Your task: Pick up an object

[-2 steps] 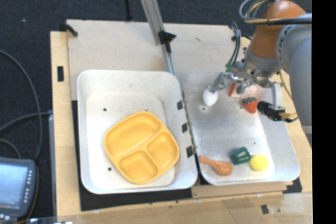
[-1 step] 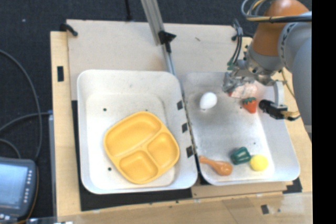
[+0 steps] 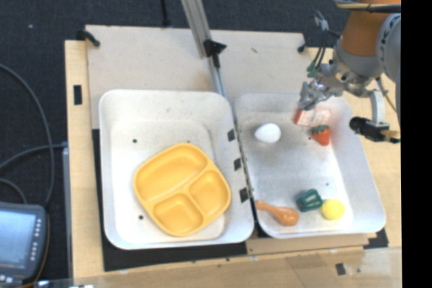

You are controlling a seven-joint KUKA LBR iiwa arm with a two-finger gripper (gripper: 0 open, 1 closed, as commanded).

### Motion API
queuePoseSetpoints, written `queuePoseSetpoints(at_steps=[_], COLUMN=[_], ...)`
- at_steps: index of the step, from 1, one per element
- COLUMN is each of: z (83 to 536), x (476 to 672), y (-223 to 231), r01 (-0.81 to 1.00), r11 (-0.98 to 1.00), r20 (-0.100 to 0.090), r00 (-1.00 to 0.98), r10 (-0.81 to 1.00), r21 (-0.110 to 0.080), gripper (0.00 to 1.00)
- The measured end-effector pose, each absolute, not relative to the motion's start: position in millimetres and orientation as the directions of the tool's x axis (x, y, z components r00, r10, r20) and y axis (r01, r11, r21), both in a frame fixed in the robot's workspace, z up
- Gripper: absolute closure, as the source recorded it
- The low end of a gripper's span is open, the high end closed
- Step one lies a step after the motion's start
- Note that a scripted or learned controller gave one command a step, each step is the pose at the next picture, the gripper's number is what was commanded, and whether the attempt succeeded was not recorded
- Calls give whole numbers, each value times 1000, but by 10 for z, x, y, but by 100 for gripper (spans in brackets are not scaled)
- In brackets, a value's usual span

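Reaching in over the far right corner of the right bin (image 3: 351, 165), the gripper (image 3: 309, 99) hangs just above a small pale and red object (image 3: 308, 117), and whether its fingers are spread or closed I cannot tell. In that same bin, a white egg-like ball (image 3: 268, 133) lies left of the pale object, a red piece (image 3: 321, 135) just to its right, and a green piece (image 3: 309, 199), a yellow ball (image 3: 332, 210) and an orange drumstick-shaped toy (image 3: 278, 212) lie along the near edge. The left bin (image 3: 128, 111) holds a yellow divided plate (image 3: 181, 188).
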State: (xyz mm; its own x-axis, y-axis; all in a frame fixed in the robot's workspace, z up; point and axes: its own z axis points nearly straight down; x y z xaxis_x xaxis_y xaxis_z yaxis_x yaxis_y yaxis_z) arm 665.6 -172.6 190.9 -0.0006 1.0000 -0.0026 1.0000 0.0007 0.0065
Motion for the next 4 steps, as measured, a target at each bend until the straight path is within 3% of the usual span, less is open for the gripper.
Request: queuePoseSetpoints(at_steps=[1,2,4], z=[2463,2389,2347], x=[6671,6521,6409], y=[-1741,-1245,-193], r01=[1000,1000,1000], r11=[3,5,8], r20=[-3,0,2], r00=[-3,-5,-8], r10=[1000,1000,1000], r21=[8,0,0], gripper=[100,100,100])
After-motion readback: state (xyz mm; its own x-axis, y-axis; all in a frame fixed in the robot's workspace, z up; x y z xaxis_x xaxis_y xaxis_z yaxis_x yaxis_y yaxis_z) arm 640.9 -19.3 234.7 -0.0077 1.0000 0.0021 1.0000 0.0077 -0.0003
